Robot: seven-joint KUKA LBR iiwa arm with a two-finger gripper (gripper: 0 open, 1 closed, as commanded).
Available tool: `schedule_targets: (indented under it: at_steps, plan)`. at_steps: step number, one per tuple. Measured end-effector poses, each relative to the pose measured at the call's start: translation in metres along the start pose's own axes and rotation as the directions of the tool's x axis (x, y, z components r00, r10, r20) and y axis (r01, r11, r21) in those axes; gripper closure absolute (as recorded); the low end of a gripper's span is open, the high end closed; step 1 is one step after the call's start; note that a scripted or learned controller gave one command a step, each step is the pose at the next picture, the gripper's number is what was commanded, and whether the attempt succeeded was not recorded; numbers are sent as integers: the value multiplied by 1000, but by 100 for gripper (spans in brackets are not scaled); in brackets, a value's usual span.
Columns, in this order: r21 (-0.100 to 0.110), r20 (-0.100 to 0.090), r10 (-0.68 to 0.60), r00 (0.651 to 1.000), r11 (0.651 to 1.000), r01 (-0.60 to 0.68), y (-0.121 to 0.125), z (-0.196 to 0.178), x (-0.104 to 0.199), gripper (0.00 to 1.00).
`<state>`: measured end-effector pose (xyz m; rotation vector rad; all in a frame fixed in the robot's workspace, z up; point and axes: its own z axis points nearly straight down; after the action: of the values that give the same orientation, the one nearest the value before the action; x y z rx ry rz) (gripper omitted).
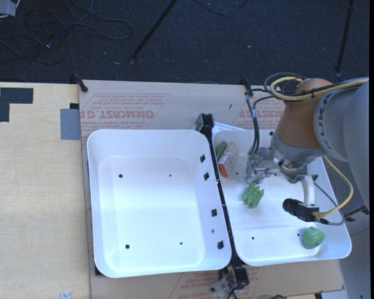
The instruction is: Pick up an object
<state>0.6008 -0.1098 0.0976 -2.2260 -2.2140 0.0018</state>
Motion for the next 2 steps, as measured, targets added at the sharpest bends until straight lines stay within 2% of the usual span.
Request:
schedule_targets:
  at_steps: [1, 2]
  plan:
    - [0, 0, 1, 1000, 1000, -1, 0, 0, 0, 0]
    - [2, 0, -4, 1000, 1000, 4, -6, 6, -15, 0]
